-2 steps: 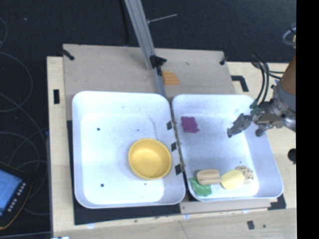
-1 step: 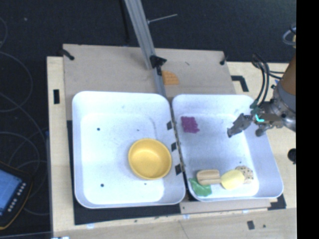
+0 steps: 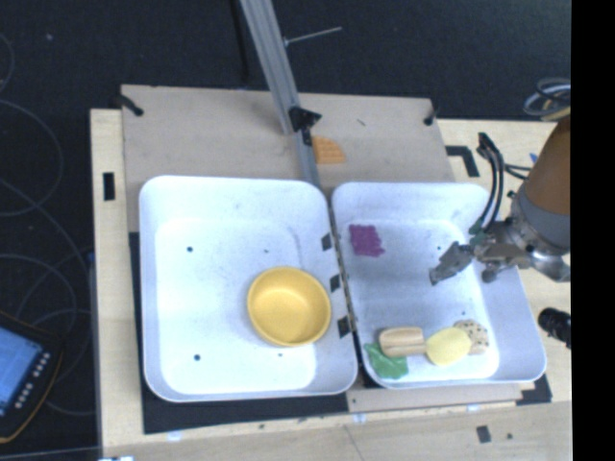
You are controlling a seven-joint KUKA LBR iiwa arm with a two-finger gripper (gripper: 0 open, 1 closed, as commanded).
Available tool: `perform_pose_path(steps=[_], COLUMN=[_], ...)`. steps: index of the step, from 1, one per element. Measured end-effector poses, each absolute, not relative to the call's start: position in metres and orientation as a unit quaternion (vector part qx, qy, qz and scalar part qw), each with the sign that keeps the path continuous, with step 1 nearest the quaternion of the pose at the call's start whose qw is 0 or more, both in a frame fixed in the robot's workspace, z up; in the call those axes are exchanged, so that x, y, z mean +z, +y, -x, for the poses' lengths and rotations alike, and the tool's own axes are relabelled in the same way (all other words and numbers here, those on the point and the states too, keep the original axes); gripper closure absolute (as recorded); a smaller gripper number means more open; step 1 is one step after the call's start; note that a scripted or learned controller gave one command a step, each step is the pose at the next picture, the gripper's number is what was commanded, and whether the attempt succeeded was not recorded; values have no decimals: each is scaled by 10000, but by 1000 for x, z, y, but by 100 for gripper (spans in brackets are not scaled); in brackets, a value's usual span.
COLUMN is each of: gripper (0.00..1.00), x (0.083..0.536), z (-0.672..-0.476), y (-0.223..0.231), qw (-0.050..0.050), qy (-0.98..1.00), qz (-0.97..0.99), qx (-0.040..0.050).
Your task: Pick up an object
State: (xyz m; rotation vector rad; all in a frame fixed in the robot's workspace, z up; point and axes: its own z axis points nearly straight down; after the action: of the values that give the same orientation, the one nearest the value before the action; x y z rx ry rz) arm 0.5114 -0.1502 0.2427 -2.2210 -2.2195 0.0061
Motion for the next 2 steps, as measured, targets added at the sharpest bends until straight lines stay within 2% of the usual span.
perform_pose_path(steps=[2], gripper=[0], x=[143], z=[-520], y=[-152], qw=[4], qy=[-7067], qz=[7075], qx=[17])
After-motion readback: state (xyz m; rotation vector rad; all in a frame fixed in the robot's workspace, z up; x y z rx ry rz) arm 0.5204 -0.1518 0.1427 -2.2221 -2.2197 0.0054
